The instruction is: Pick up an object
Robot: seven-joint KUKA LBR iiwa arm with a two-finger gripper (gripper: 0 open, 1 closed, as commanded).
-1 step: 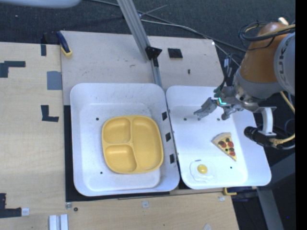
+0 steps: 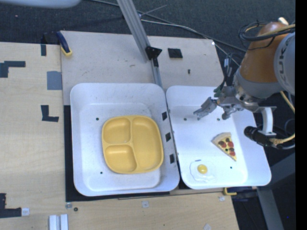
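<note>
A toy pizza slice (image 2: 225, 145) lies in the right bin (image 2: 184, 97), toward its right side. A toy fried egg (image 2: 201, 170) lies near that bin's front edge. My gripper (image 2: 214, 110) hangs over the upper middle of the right bin, above and left of the pizza slice. Its two fingers are spread apart, one reaching left (image 2: 204, 108) and one pointing down (image 2: 225, 113), with nothing between them.
The left bin (image 2: 86, 99) holds a yellow divided plate (image 2: 132, 144). A slanted metal pole (image 2: 136, 23) crosses the bench behind the bins. The arm's orange band (image 2: 261, 56) and cables sit at the right, beside the right bin.
</note>
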